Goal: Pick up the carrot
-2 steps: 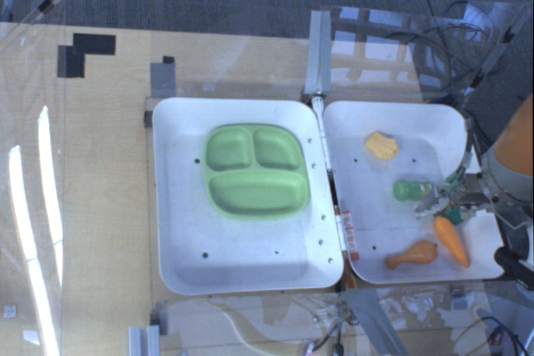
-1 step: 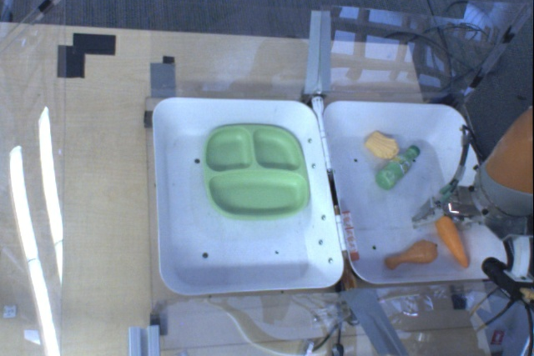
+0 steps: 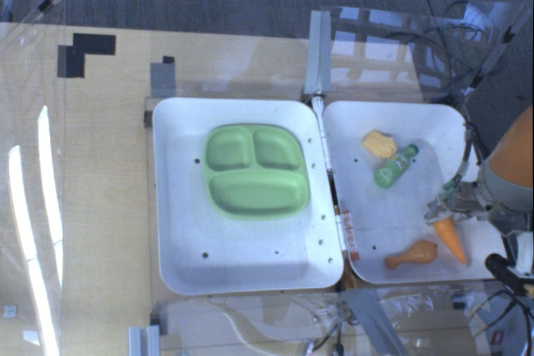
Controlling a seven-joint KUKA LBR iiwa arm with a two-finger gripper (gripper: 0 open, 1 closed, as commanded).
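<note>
Reaching in from the right, the end effector (image 3: 448,208) sits just above the carrot's (image 3: 450,238) thick top, in the right bin (image 3: 367,117); whether it is spread or pinching cannot be told. The carrot lies near the bin's lower right corner, its long axis running from the end effector down and rightward, beside the toy drumstick (image 3: 412,255).

The robot arm (image 3: 511,167) comes in from the right side and bends down low. It is grey, with an orange band near the wrist. Its gripper (image 3: 446,208) is at the end, pointing left and down. The small metal fingers are too blurry to tell apart.
</note>
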